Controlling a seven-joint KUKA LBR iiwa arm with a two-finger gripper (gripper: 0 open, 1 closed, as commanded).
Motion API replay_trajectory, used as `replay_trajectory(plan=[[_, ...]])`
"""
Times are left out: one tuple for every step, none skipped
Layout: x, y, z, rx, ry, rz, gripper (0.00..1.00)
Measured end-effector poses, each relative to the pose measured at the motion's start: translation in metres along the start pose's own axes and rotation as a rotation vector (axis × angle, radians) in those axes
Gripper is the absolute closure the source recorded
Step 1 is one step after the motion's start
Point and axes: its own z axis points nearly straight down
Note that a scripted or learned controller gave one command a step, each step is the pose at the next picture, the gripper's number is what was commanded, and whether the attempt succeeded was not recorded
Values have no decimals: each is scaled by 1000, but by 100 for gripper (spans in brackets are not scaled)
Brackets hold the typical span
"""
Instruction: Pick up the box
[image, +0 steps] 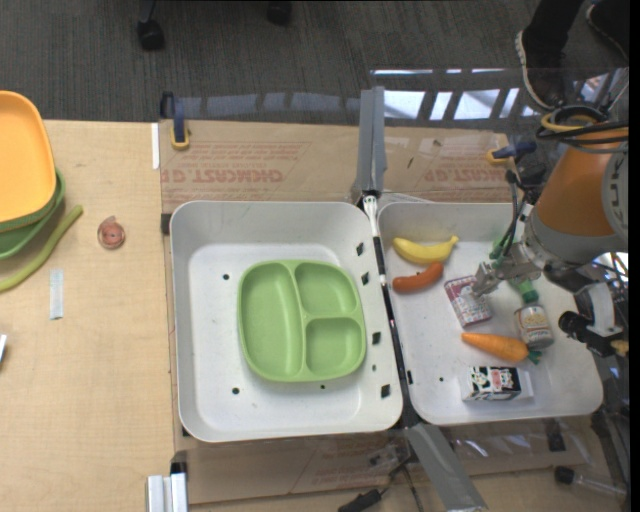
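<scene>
A small black-and-white box (493, 383) lies flat near the front edge of the right bin (560, 400). A pink patterned packet (467, 300) lies in the middle of that bin. My gripper (488, 279) hangs over the packet's upper right corner, low and close to it, well behind the black-and-white box. Nothing is seen lifted off the bin floor.
Around the gripper lie a banana (425, 246), a red sausage (417, 279), a carrot (495, 346) and a small bottle (534, 325). The left bin (200, 300) holds a green divided plate (302, 320). Orange and green dishes (20, 180) sit at the far left.
</scene>
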Motion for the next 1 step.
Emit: replay_trajectory(plan=[[0, 0, 0, 0, 0, 0, 0]])
